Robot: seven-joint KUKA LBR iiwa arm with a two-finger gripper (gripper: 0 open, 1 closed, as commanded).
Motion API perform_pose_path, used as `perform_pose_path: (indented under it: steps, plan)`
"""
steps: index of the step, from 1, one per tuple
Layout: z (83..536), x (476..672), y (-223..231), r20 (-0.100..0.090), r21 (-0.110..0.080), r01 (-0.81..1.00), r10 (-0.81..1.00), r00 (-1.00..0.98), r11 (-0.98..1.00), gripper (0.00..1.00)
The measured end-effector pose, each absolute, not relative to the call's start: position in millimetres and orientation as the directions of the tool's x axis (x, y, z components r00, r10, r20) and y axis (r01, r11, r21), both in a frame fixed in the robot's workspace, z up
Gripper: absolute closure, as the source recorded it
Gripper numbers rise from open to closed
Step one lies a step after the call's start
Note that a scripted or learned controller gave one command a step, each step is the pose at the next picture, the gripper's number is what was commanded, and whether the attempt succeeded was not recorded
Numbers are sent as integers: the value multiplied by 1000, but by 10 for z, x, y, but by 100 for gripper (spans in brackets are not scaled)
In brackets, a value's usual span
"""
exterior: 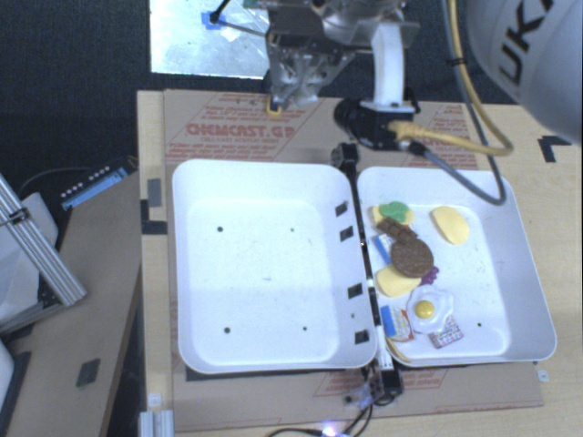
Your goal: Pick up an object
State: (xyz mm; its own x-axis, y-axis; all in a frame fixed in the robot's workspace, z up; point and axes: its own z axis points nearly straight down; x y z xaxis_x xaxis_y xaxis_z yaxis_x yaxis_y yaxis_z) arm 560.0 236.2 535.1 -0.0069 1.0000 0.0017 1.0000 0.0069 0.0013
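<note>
Toys [414,267] lie untouched in the right bin [510,271]; my fingers [284,94], top middle, look bare—open or shut, can't tell.

1. The left bin [264,262] offers a bare floor, open from above.
2. In the right bin [510,289], toys [410,271] crowd the side by the divider [363,253]; its right half lies open.
3. Cables [446,144] cross the desk [228,130] behind the right bin.

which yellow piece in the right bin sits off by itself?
The pale yellow oval near the right bin's far side. The other yellow pieces crowd the pile by the divider.
</note>
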Motion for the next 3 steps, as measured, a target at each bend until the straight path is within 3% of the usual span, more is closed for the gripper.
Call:
perform_pose_path:
  steps: [1, 2, 3]
  plan:
    - [5334, 6722, 2207, -1, 5, 1000, 1000, 3, -3, 100]
    - [5354, 6479, 2348, 1, 1, 1000, 1000, -5, 5, 100]
    - [5361, 5949, 2349, 2, 0, 1000, 1000, -7, 7, 100]
